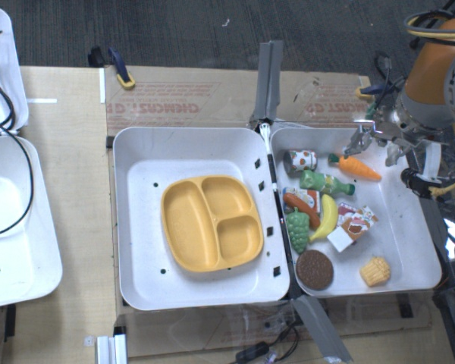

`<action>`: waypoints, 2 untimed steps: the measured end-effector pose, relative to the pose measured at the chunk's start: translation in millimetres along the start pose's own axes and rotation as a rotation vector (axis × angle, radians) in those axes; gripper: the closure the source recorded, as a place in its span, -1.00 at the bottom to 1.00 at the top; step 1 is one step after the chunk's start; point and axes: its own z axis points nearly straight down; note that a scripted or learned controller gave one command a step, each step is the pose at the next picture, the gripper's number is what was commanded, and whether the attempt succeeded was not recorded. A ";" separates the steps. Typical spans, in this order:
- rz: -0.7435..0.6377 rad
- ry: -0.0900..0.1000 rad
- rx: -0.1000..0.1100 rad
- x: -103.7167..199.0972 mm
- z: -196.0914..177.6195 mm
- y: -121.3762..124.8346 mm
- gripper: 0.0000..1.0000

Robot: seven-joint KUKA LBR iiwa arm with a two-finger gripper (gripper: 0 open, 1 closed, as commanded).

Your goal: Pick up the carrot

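The carrot (359,168) was bright orange with a small green top, lying flat near the far edge of the right bin (409,271). Its long axis ran slantwise, green end toward the divider, tip toward the bin's right wall. The gripper (368,136) hung just above it, jaws slightly spread, pinching nothing.

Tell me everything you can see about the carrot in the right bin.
The carrot is a small toy, bright orange with a green stub at its left end, smooth like plastic. It lies flat on the floor of the right bin, near the far wall, its thin tip pointing right and slightly toward the camera. It lies apart from the other toy foods; the green bottle is nearest. The gripper is just behind it; no finger is seen around the carrot.
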 end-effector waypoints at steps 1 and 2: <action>-0.012 0.001 -0.010 -5.5 46.0 15.9 -1.00; -0.017 0.001 -0.015 -3.7 34.9 17.5 1.00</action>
